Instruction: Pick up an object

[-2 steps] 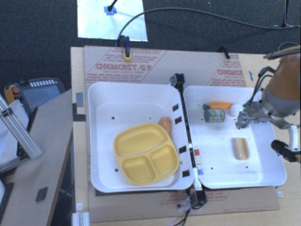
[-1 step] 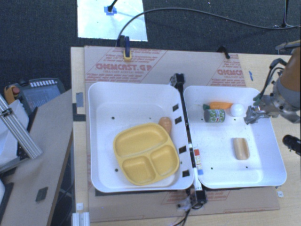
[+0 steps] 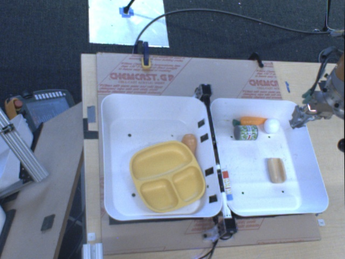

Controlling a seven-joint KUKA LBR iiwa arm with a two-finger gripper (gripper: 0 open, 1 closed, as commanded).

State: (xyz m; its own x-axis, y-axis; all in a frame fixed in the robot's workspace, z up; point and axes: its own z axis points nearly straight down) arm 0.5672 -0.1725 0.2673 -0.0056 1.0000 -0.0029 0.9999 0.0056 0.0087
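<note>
Gripper (image 3: 299, 117) hovers over the right white bin's (image 3: 307, 193) far right rim, opening impossible to judge. In that bin: small green can (image 3: 246, 132), orange carrot (image 3: 252, 121), white ball (image 3: 271, 125), tan bread roll (image 3: 276, 170).

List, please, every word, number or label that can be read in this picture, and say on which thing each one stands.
"CHEMCAST GP": red print on the brown board under the bins, at its upper left; the last letters are unsure.
The same red print at the board's upper right is slanted and too blurred to read.
The small can: its label is too small to read.
The strip between the bins: its marks are unreadable.
</note>
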